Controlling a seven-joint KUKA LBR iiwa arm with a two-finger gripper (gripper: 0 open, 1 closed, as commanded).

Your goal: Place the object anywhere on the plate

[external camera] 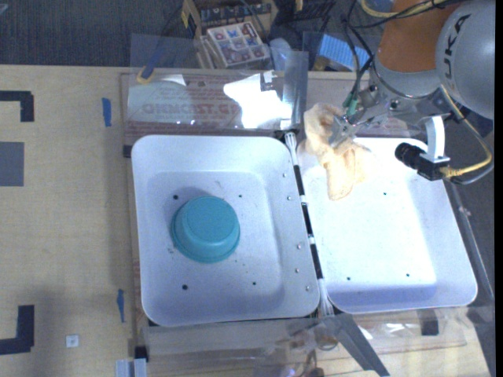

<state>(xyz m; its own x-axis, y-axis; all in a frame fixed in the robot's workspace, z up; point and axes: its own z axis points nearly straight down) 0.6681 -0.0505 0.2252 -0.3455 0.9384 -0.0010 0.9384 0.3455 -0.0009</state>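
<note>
A pale yellow cloth [343, 171] hangs crumpled over the far left corner of the right bin [393, 250], beside the divider between the bins. My gripper [343, 129] reaches in from the upper right and is shut on the cloth's upper part, so the fabric droops below the fingers. A round teal plate [206, 228] lies in the middle of the left bin [157, 163], well to the left of and nearer than the gripper.
The ridge where the two bins meet [305, 218] runs between the cloth and the plate. A black sensor with cables [416, 157] sticks out from the wrist over the right bin. Boxes and clutter [232, 34] lie beyond the bench's far edge.
</note>
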